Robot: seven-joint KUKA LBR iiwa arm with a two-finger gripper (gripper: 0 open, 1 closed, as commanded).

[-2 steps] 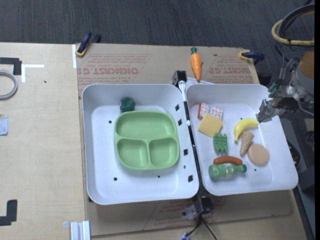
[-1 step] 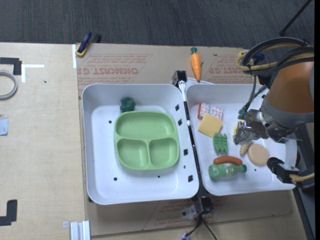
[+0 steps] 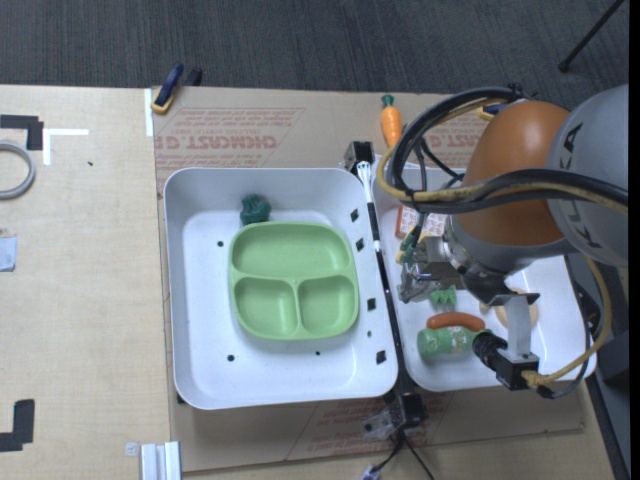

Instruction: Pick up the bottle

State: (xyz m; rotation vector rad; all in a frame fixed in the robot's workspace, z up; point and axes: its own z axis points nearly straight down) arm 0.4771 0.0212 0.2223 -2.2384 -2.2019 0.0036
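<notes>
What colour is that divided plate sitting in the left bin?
Pale green. The divided plate has three compartments, and the overhead camera view shows it plainly against the white left bin.

Most of the right bin [image 3: 408,363] is covered by the arm [image 3: 520,183] and its cables. The gripper [image 3: 425,273] is largely masked by the wrist; finger state cannot be told. The green bottle [image 3: 443,342] is partly overlapped by a black fitting. A packet [image 3: 428,226] is half hidden. The arm is cut off at the right edge.
</notes>
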